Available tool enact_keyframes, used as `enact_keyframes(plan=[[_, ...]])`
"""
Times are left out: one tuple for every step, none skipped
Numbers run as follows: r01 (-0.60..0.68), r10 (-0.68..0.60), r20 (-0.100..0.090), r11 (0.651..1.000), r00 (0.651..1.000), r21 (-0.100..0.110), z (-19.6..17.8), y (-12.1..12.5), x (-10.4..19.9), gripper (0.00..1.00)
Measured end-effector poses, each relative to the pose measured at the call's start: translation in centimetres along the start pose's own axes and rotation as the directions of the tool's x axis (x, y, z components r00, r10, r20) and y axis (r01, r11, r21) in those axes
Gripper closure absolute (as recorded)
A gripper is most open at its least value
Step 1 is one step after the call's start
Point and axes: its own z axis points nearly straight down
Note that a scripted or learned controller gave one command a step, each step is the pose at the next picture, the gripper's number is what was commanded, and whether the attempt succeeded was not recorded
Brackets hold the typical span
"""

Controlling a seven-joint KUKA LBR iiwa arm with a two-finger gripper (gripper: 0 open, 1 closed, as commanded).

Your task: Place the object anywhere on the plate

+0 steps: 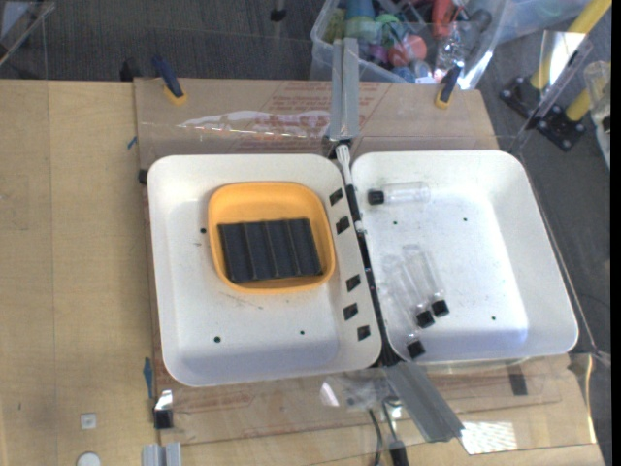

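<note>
Two shallow white bins sat side by side on a cardboard sheet [233, 105] over the wooden bench [58, 260].

Left bin [184, 348]:
- Held one orange-yellow plate [225, 212], squarish with rounded corners, sitting toward the far half of the bin floor.
- On the plate lay a black ribbed block [270, 250], flat, long side running left to right, with grooves across it.
- The block sat wholly inside the plate's rim and covered much of the plate's floor, a little toward the near edge. Bare orange showed mostly behind it.
- The rest of this bin's floor showed only a few small dark dots.

Right bin [505, 260]:
- Held clear plastic tubes with black caps.
- One tube [403, 193] lay near the far wall, cap pointing toward the divider.
- A pair of tubes [415, 275] lay side by side near the divider, their caps at the near end.
- The single tube and the pair were well apart.

Where the two bins met, a row of small black clips [350, 311] ran along the shared rim.

Beyond the bench stood a clear tub [417, 17] full of mixed coloured items, too jumbled to sort out.

The pincer's state could not be told.
</note>
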Motion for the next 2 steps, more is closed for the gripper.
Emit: enact_keyframes(plan=[[0.356,-0.356,0.001,0.935,0.935,-0.002,0.05,-0.04,-0.6,1.0],[0.586,-0.586,0.001,0.81,0.81,-0.003,0.05,-0.14,-1.31,1.0]])
